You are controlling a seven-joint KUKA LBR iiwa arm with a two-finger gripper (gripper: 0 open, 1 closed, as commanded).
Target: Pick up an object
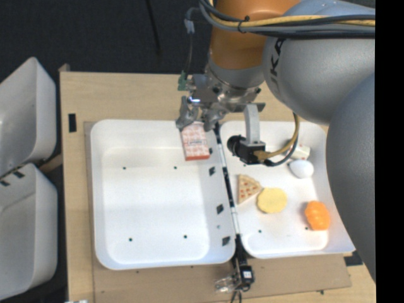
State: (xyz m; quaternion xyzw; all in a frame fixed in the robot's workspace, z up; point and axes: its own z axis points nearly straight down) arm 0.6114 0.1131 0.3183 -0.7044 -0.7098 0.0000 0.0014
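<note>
Two white bins (107, 245). One red-white box (195, 141), one pizza-slice wedge (247, 187), one yellow disc (272, 201), one orange lump (317, 214), one white egg (302, 168).

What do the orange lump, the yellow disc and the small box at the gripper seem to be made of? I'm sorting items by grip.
The orange lump looks like glossy moulded plastic, going by its saturated colour and soft sheen. The yellow disc looks matte, perhaps plastic or foam; hard to tell. The small box at the gripper looks like printed cardboard, with flat faces and red print.

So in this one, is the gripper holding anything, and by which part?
Yes: the gripper holds the small red-and-white carton by its top end, above the left white bin.
</note>
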